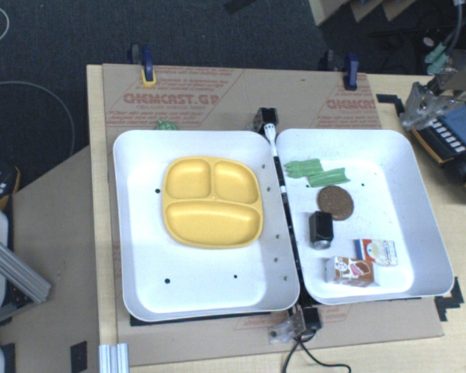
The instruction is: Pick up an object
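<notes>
Yellow, smooth plastic catches the eye first: a rounded, three-compartment plate (213,202) lies flat in the middle of the left bin (140,278), a shallow, glossy white tray with rounded corners. The right bin (419,208), of the same make, touches it along their shared edge and holds all the small objects to pick from. At its 11 o'clock lie flat green strips (316,171), one overlapping the other. Just beside them, toward the centre, sits a round brown disc (335,202). At 8 o'clock from the disc is a small black block (320,229) with a shiny face. At the bin's 6 o'clock lie two printed packets near each other, a brown-and-white one (349,270) and a white one (375,251). Both bins rest on the desk (210,99), a tan printed board.
</notes>
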